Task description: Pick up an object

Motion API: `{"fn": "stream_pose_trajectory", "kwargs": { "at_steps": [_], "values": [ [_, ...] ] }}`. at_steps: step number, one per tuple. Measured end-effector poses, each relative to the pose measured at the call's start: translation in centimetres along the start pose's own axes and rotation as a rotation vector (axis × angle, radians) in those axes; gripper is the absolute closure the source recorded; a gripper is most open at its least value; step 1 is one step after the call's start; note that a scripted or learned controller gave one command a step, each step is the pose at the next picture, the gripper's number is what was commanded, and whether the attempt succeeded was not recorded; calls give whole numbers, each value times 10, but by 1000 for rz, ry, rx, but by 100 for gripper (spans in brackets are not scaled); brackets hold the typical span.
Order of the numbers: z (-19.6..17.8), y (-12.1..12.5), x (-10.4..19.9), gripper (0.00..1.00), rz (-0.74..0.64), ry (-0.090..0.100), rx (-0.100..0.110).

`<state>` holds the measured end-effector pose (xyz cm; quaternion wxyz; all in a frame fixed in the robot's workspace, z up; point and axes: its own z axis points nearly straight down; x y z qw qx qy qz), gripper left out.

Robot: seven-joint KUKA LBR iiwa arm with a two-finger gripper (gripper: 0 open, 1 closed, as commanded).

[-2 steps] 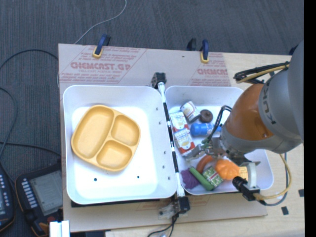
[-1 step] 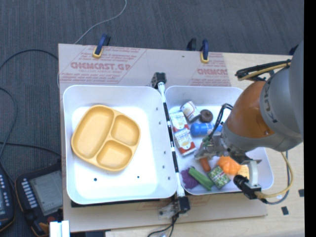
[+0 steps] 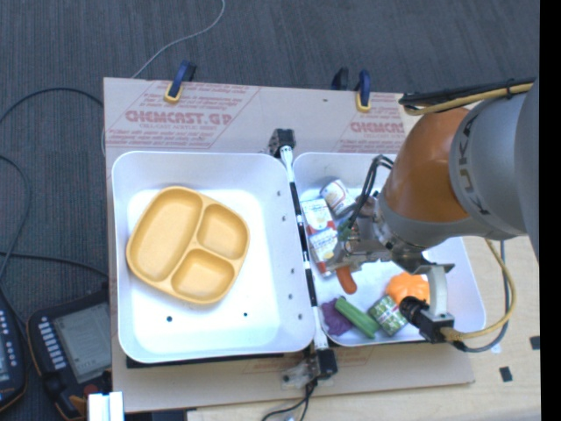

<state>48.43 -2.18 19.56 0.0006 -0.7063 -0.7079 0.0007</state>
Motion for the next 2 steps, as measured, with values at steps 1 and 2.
{"fn": "stream_pose_trajectory", "kwargs": {
  "at_steps": [1, 2],
  "values": [
    [-9, 1, 0, 100, -1, -1, 2],
    [-17, 2, 0, 100, -3, -2, 3]
  ]
}}
